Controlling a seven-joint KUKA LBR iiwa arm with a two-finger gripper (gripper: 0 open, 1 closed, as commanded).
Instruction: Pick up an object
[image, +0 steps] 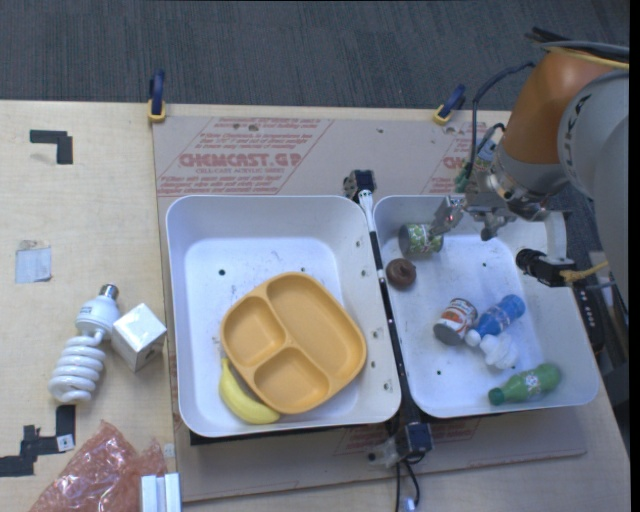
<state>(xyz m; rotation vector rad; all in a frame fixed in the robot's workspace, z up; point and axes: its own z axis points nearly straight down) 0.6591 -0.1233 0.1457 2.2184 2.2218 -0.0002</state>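
White plastic walls bounded the right bin (480, 405), whose middle floor lay open between a brown puck (401, 273) at its left wall and a can (456, 320), blue bottle (499, 318) and green bottle (525, 384) toward the lower right. At the upper right of the frame the gripper (466, 216) hung over that bin's top edge, its fingers spread and holding nothing, a small green object (421, 239) lying just left of them. The left bin (200, 225) held a yellow divided tray (292, 343) resting over a banana (243, 398).

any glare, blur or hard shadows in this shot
Camera view: lighting is even and soft, with only faint shadows under the yellow divided plate and along the left bin walls; no strong glare on the white plastic; the arm looks slightly soft, and small items in the right bin lack fine detail.
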